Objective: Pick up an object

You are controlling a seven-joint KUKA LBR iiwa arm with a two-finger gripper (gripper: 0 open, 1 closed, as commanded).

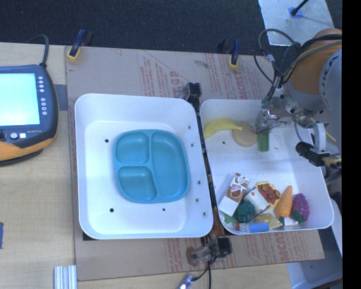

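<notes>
Toward the far end of the right bin (325,179), beneath the gripper (263,138), we note a small green upright piece (263,141), narrow and cylinder-like, darker than the toys around it. It stands directly under the wrist, and we cannot tell whether it is a loose object or part of the tool itself; the fingers are too small and too crowded by cables for us to judge how far apart they stand or whether anything sits between them.

Just left of the green piece lies a round tan disc (245,138), flat on the bin floor, and touching its left side a yellow banana (221,127) curves along the far wall.

At the near end of the same bin we record a loose heap: a small printed carton (236,188) with a red and white face, a dark green leafy lump (245,211), an orange carrot (283,201), a purple bunch of grapes (300,207), and a blue bar (257,227) against the near rim.

The left bin (87,161) holds a blue divided plate (151,165) with three compartments, lying flat near the middle.

The arm (316,71), grey with its orange band, enters from the right, cables looping over the wrist. A handheld control pendant (18,110) with a pale screen rests on the bench (30,221) at far left.
</notes>
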